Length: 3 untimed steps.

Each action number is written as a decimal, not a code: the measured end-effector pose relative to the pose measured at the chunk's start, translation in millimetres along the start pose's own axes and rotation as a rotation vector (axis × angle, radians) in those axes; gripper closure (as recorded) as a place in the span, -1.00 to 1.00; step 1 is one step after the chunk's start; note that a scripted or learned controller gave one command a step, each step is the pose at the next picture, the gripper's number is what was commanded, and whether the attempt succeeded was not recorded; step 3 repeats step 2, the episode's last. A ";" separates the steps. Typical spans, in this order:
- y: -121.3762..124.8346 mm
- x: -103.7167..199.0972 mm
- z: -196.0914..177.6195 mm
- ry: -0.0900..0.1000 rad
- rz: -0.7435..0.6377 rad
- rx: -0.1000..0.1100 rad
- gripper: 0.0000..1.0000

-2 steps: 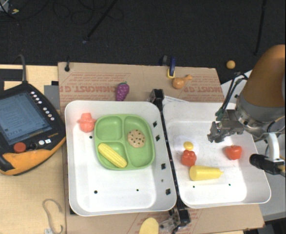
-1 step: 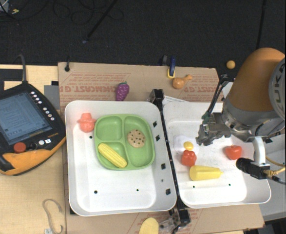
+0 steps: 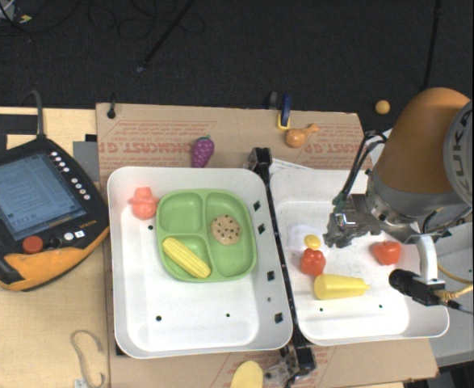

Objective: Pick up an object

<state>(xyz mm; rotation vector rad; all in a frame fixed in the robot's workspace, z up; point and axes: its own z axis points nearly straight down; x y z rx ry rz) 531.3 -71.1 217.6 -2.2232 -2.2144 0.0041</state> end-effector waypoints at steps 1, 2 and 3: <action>-2.3 -1.2 -17.5 0.000 -0.001 -0.004 1.00; -3.6 -1.4 -14.8 0.000 0.000 -0.002 1.00; -3.6 -1.4 -14.8 0.000 0.000 -0.002 1.00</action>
